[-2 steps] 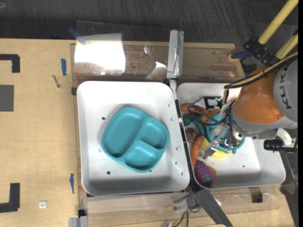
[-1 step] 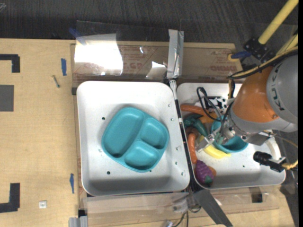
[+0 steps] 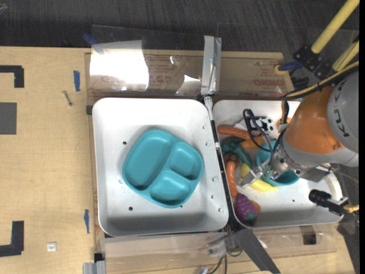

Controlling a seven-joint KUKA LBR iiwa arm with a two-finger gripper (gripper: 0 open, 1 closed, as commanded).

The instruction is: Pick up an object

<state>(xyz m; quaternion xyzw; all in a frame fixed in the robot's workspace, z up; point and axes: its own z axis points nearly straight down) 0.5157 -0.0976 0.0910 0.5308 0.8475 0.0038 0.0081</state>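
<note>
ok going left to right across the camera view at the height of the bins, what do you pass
Left bin → teal divided plate → orange carrot toy → yellow toy → pincer → the arm's orange band.

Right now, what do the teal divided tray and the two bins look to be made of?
The teal divided tray looks like moulded plastic: uniform colour, soft sheen, rounded compartments. The left bin and right bin look like white plastic or painted metal; rounded corners and small dark holes leave it open.
</note>
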